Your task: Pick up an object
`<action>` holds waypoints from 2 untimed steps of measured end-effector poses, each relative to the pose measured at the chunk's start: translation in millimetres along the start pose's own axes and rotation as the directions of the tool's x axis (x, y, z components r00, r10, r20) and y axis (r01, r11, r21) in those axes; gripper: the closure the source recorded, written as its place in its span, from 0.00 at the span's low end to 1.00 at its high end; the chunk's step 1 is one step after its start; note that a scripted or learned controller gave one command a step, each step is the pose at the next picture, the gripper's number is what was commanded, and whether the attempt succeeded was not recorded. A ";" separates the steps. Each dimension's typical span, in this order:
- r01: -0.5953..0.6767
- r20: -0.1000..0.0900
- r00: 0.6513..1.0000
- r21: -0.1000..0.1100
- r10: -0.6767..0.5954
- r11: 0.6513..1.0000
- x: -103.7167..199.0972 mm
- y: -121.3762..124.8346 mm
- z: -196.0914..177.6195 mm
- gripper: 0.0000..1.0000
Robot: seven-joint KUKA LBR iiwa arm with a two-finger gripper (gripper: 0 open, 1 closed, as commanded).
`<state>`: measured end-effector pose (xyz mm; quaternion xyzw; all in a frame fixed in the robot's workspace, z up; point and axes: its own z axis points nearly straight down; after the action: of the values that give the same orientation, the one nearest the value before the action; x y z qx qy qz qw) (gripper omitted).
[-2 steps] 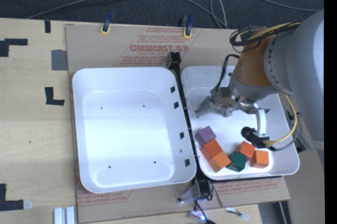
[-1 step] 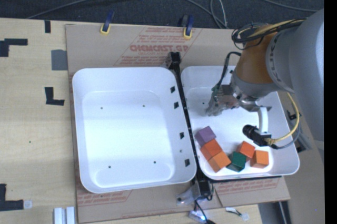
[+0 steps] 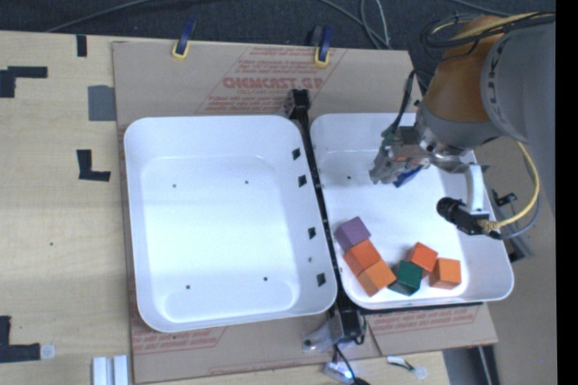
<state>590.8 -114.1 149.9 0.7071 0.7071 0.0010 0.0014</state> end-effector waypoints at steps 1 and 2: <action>0.001 0.000 1.000 0.000 -0.001 1.000 3.3 9.5 -47.7 1.00; 0.000 0.000 1.000 -0.001 0.000 1.000 4.9 3.0 -107.1 1.00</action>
<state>593.4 -109.1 257.0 0.7069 0.7073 0.0016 0.0019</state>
